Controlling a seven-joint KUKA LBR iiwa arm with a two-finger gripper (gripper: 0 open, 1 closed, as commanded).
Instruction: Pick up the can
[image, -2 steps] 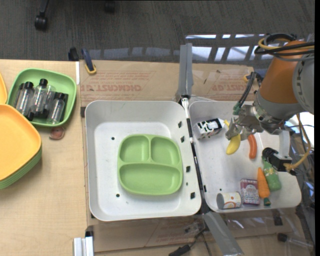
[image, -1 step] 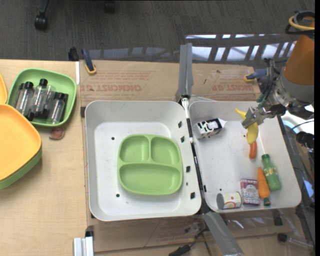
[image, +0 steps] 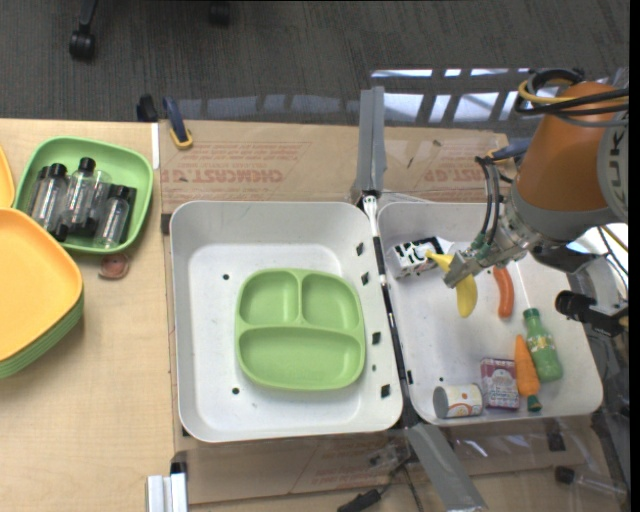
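Gripper (image: 466, 268): low in the right bin (image: 580, 400), over the banana's (image: 466, 296) upper end; finger spread cannot be told, nor any contact. Can (image: 458, 401): white with orange markings, lying on its side at the bin's near edge, just left of a small box (image: 499, 383), well apart from the gripper.

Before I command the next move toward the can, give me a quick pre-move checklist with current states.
1. Can located, lying on its side at the right bin's near-left corner: ok.
2. End effector above the can: not ok, it is over the banana toward the bin's far side.
3. Room around the can: not ok, the small box lies right beside it.
4. Bin wall close to the can's left end: not ok.
5. Finger state: cannot tell.
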